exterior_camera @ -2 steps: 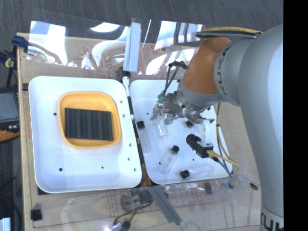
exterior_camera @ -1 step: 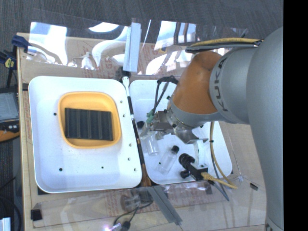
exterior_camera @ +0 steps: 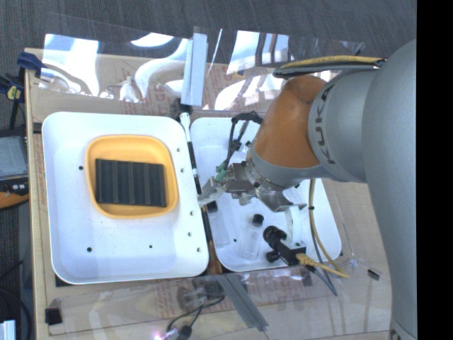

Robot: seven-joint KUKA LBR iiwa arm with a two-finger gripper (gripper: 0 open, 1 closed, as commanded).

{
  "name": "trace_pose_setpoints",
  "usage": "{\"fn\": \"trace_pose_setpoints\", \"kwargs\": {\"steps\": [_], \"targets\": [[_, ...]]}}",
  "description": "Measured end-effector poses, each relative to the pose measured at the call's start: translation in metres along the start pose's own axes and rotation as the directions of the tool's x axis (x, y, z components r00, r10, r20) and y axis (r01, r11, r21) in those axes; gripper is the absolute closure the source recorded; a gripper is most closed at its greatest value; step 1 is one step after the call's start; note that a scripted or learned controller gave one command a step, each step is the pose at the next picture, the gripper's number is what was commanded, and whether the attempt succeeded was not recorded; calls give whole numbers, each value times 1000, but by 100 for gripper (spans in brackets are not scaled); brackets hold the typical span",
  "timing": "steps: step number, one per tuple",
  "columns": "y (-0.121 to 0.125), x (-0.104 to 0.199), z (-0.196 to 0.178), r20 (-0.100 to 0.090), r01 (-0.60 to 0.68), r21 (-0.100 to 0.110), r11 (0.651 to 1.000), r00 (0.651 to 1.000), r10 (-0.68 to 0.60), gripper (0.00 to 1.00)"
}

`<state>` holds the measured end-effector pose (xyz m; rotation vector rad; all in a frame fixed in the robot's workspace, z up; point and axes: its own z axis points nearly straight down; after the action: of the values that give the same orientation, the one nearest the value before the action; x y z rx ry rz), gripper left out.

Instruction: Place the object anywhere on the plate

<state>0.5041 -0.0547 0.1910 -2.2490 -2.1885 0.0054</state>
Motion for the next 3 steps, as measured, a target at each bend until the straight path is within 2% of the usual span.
{"fn": "trace_pose_setpoints", "kwargs": {"steps": [1,2,3], "targets": [[7,63,0,1,231,-3,973,973,-231,0],[34,5,0,0,247,-1,969,969,-247,0],[115,17,-35,1,284,-4,959,959,-284,0]]}}
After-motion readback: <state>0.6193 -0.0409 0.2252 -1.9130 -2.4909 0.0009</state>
